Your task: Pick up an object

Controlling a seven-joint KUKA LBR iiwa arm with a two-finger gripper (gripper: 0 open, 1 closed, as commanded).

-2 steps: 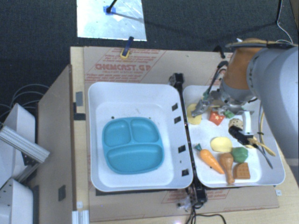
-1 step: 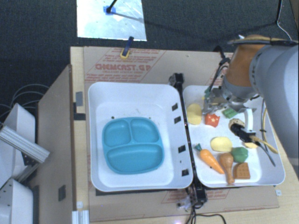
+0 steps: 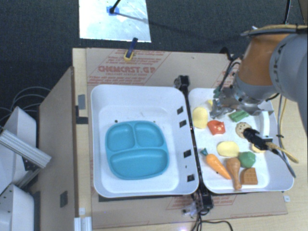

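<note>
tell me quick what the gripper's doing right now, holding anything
gripper: over the right bin, above the red toy; open or closed cannot be told.

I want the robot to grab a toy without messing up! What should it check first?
1. Toys within reach in the right white bin: ok.
2. Gripper above that bin: ok.
3. Jaws open: cannot tell.
4. Red toy pepper uncovered, just below the gripper: ok.
5. Room around it: not ok, the pale yellow toy lemon sits close.
6. Blue divided plastic plate out of the way, in the left bin: ok.

Toy food [image 3: 226,150] crowding right bin [image 3: 281,177]
</note>
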